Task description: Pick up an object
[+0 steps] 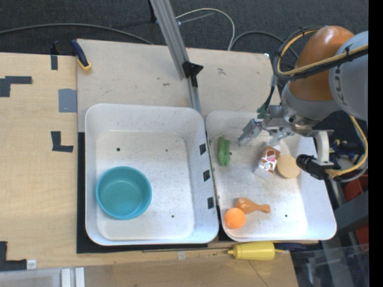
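Camera view: gripper spread open and empty above the right bin, carton just below its fingers.

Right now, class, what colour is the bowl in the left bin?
Teal blue bowl, seen best in the camera view.

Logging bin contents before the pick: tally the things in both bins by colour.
Blue: 1, the bowl in the left bin
Green: 1, the green piece in the right bin
Orange: 2, the ball and the drumstick-shaped toy
Tan: 1, the round piece
Red and white: 1, the small carton
Total: 6
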Available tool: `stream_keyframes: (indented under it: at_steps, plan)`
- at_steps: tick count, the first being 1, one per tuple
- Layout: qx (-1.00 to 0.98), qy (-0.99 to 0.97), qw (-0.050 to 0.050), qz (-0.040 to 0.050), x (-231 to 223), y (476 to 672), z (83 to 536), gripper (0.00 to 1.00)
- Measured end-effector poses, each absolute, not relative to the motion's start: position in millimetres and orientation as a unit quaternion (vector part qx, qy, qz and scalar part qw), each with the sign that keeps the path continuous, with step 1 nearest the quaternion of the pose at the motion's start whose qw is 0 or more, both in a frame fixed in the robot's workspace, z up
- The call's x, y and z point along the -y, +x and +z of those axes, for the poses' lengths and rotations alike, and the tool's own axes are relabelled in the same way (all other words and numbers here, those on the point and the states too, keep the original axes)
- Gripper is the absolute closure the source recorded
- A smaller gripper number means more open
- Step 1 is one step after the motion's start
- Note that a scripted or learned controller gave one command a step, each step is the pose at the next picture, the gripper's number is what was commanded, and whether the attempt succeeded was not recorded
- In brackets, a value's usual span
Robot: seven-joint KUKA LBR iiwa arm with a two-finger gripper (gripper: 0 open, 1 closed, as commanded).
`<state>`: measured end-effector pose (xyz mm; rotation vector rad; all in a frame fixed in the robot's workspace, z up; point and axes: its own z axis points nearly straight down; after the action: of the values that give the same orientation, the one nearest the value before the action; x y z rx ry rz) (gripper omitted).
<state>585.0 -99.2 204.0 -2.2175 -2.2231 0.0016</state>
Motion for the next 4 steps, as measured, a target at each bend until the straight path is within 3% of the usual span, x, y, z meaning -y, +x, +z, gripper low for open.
stream_keyframes:
  at_steps: [1,2,3,4]
  plan:
    - [0.708,-0.706,0.001,0.0004,99,585.0,204,0.0]
    - [0.707,-0.707,0.003,0.0031,105,579.0,143,0.0]
    - [0.708,-0.706,0.0,0.0,105,580.0,109,0.0]
    - [0.708,-0.706,0.002,0.0008,104,579.1,117,1.0]
